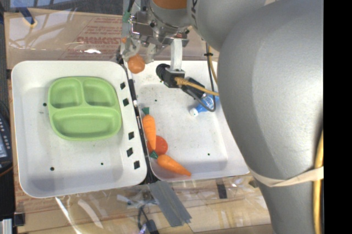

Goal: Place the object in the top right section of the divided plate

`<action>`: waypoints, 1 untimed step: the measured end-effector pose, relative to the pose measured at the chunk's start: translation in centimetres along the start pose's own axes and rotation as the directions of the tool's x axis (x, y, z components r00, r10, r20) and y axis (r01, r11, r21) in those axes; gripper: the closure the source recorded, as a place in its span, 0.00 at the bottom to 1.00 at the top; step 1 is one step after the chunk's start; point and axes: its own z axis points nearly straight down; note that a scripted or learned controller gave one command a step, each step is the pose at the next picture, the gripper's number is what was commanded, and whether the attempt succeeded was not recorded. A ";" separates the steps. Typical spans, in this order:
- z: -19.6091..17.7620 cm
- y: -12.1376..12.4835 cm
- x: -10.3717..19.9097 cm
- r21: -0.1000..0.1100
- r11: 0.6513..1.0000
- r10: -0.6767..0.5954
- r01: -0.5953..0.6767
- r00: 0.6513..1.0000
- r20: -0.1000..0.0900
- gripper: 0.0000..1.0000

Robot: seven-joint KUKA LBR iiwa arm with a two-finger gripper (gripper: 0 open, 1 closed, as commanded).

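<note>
the fingers are closed on a small round orange object, pinched at their tips, over the far end of the rims where the two white bins meet. below and left of the fingers, the green divided plate sits in the left bin. below the fingers, in the right bin, lie two carrots and a reddish ball.
</note>
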 end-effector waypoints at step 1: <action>5.2 0.5 -3.4 -0.006 0.965 -0.263 0.263 0.965 -0.003 1.00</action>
